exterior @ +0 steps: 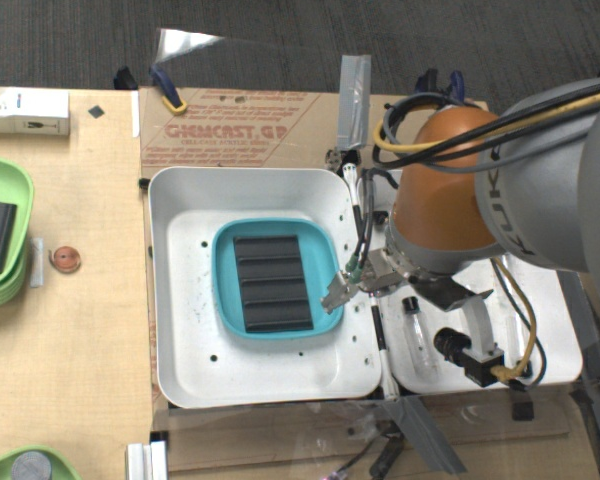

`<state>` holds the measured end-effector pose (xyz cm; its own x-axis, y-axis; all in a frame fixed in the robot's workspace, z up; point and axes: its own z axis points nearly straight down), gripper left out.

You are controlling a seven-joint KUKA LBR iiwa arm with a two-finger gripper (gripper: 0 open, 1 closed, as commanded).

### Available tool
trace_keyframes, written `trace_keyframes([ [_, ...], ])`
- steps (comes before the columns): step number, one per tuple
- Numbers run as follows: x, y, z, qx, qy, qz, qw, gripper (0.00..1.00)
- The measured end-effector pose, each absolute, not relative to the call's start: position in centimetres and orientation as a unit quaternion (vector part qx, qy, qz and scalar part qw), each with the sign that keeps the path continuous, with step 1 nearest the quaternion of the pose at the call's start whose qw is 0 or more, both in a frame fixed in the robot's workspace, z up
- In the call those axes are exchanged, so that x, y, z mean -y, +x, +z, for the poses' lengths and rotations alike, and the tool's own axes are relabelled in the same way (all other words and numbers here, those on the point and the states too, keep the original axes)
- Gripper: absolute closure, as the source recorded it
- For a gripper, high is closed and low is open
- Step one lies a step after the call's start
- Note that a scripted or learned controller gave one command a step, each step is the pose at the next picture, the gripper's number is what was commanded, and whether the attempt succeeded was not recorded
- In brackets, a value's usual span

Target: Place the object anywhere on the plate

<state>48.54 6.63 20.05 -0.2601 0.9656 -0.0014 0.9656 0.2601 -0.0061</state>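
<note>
You can see the blue plate (276,279) in the middle of the left bin (180,348), with the dark ridged object (272,282) lying flat on it. The gripper (342,290) sits at the plate's right edge. The cardboard (230,123) behind the bin reads "CHEMCAST GP".

Grey arm (550,183) with orange band (445,193), yellow and black cables (420,138).
</note>
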Motion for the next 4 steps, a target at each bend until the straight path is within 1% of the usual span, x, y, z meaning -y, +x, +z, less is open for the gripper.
trace_keyframes([
  [1, -0.9, 50.6, 19.0, 0.804, -0.595, 0.0015, 0.000, 0.00],
  [2, -7.3, 51.0, 19.0, 0.784, -0.621, 0.0019, 0.001, 0.00],
  [3, -1.6, 51.3, 22.2, 0.795, -0.607, 0.0011, 0.000, 0.00],
  [4, -6.8, 52.7, 19.0, 0.807, -0.591, 0.0022, 0.001, 0.00],
])
